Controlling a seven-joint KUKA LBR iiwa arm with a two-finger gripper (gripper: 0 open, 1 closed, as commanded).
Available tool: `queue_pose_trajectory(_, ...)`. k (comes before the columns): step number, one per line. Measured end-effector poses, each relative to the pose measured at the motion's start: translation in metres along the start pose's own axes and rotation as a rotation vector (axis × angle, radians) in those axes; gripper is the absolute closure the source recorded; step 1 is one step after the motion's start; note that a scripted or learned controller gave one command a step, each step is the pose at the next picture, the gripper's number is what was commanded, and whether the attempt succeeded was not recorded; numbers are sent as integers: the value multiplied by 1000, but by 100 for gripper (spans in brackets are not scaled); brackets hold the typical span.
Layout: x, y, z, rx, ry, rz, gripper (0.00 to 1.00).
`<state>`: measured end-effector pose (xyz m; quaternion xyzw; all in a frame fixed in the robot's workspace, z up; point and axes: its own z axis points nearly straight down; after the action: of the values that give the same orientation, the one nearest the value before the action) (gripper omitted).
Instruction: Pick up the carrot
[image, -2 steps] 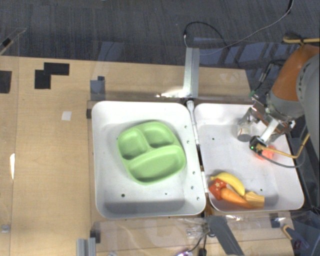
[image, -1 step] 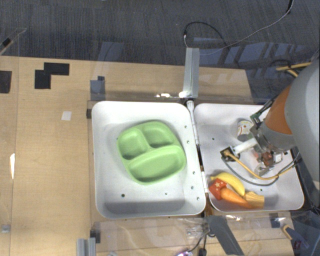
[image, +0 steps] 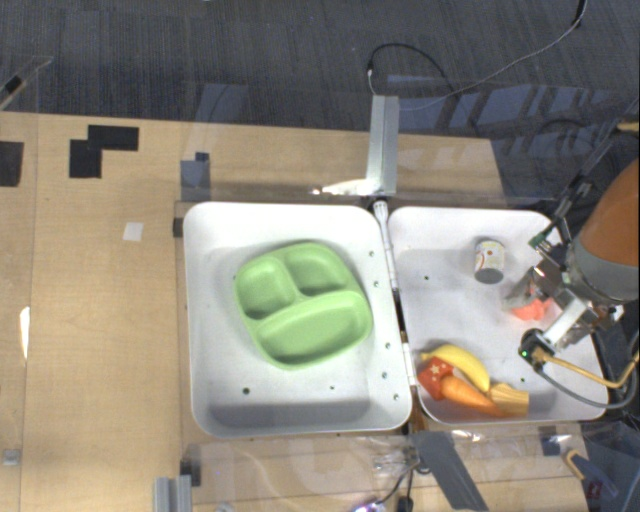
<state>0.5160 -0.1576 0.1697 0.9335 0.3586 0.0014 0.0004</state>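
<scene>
Camera view showed two white bins (image: 200, 330) on the worktop (image: 90, 300). One green divided plate (image: 302, 303) lay in the left bin. Lower in the right bin lay one carrot (image: 468, 393), touching one banana (image: 462, 362); one small can (image: 488, 260) sat higher up. Whether the hand (image: 548, 300) was apart or together, I could not tell.

Carrot (image: 466, 393) hemmed by banana (image: 463, 364) (touching), red fruit (image: 432, 376) and bin wall (image: 500, 413)
</scene>
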Motion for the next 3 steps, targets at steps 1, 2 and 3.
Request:
queue_pose_trajectory(1,-8,-34,57,3,-1,512,0)
queue_pose_trajectory(2,-20,-20,72,2,-1,528,0)
queue_pose_trajectory(3,-50,18,81,-1,7,264,0)
